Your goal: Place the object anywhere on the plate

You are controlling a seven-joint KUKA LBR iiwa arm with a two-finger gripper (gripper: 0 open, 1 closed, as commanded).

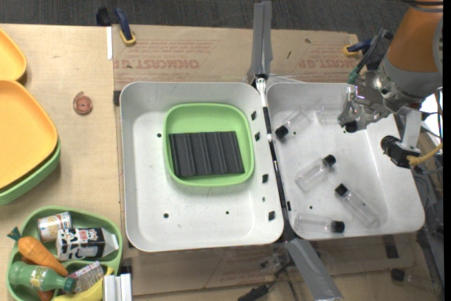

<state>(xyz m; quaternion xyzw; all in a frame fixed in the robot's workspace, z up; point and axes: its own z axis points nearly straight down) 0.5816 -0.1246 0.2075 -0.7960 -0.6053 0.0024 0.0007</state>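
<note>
Since everything turns on which vial is taken and which way it lies from the gripper, listed from the frame's bottom upward:

Lowest vial (318, 225): clear, black-capped, lying along the bottom wall of the right bin (394, 222), long axis near horizontal in frame, cap toward the right.

Lower-right vial (356, 202): lying diagonally, cap at its upper-left end, well below the gripper.

Middle vial (313, 173): lying diagonally, cap at its upper-right end, below and left of the gripper; judged a workable candidate.

Upper-left vial (290, 125): near the bin divider, black cap at its lower-left end, left of the gripper at about the same height in frame.

Faint vial (330, 111): clear shape just left of the gripper, near the bin's upper wall; cap not made out.

Gripper (350, 122): at the upper right of the right bin, low over the floor; finger spacing too small and dark to read, so open or closed cannot be told; nothing seen held.

Green plate (208, 113): in the left bin (141, 222), centre-left of frame, carrying a dark ribbed pad (206, 154); well to the left of every vial.

Deciding relation: plate lies leftward across the divider, so any carry runs right to left in frame.
</note>
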